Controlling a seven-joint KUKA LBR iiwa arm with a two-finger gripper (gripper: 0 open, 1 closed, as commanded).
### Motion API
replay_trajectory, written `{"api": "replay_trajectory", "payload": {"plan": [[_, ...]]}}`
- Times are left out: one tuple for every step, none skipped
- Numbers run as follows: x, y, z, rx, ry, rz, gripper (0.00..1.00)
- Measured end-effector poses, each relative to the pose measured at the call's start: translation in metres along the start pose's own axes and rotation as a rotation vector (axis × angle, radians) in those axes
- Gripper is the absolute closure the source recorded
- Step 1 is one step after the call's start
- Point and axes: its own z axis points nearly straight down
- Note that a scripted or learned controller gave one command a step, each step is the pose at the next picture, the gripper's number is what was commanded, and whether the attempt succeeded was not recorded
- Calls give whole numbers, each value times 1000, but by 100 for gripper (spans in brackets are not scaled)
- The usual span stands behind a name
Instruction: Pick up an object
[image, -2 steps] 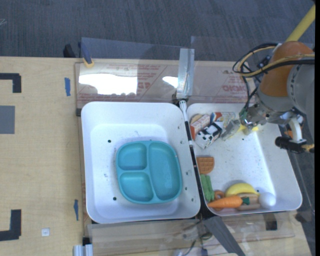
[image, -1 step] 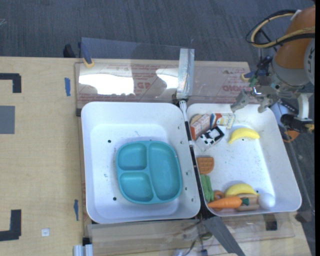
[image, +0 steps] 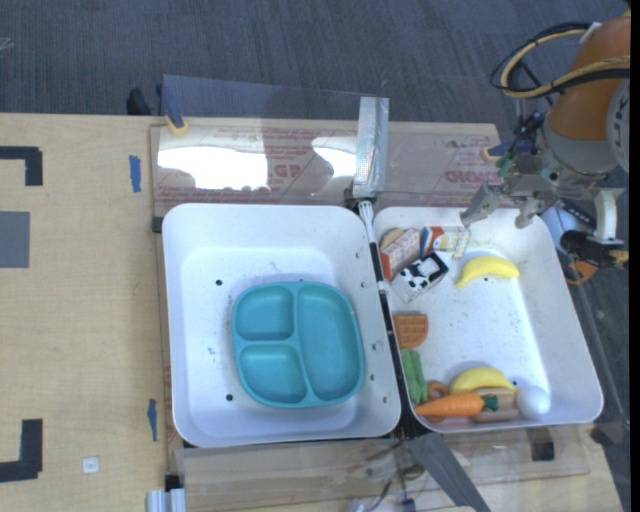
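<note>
Gripper (image: 505, 205) hangs open and empty over the right bin's (image: 570, 330) far edge. Your nearest pick is the banana (image: 487, 269), just below it toward the camera, long axis roughly left-right. Drop near-straight down, fingers across that axis.

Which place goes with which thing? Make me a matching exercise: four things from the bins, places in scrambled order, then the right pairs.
Things:
1. teal divided tray
2. carrot
3. upper banana
4. gripper

Places:
A. near front edge of the right bin
B. above the right bin's far edge
C. inside the left bin
D. far half of the right bin, near the small boxes

Pairs: 1-C, 2-A, 3-D, 4-B
</note>
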Motion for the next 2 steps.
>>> {"api": "replay_trajectory", "payload": {"plan": [[43, -1, 50, 8, 4, -10, 0], [40, -7, 104, 1, 2, -31, 0]]}}
